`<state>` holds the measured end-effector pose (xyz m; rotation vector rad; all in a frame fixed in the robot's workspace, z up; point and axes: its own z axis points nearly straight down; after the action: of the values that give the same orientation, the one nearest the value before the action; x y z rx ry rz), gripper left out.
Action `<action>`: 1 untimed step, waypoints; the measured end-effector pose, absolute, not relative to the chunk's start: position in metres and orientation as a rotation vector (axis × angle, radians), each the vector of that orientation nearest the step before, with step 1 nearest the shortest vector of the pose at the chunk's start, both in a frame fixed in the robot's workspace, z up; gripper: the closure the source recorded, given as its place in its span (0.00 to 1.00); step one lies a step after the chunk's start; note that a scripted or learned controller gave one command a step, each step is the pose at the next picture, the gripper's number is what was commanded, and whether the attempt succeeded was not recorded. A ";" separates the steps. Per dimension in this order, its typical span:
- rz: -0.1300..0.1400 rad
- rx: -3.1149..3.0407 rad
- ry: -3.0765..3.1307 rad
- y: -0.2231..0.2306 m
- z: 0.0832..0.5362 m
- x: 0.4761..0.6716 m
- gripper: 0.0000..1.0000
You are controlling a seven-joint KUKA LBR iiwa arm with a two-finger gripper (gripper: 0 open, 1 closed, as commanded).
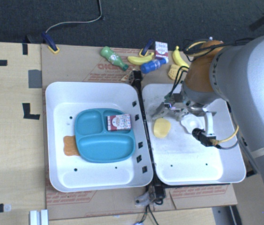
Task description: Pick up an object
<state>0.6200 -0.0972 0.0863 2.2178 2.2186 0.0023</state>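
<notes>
Arm (235, 74) reaching in from 3 o'clock, over right bin (192, 165). Tool (171, 108) low in that bin, toward its 11 o'clock corner; finger state cannot be told. Yellow object (162, 127) on bin floor just at 7 o'clock of tool, not seen between fingers. Left bin (61, 125): blue divided tray (99, 142) with red-and-white packet (118, 122) in its 1 o'clock compartment; orange piece (69, 146) touching tray's 9 o'clock edge. Beyond bins at 12 o'clock, on worktop (10, 139): green bottle (113, 58), bananas (139, 58).
</notes>
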 end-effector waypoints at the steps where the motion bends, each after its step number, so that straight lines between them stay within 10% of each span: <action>1: -0.001 2.219 2.222 -0.120 0.139 0.646 0.00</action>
<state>0.6455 -0.1196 0.1386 2.2193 2.2215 -0.0010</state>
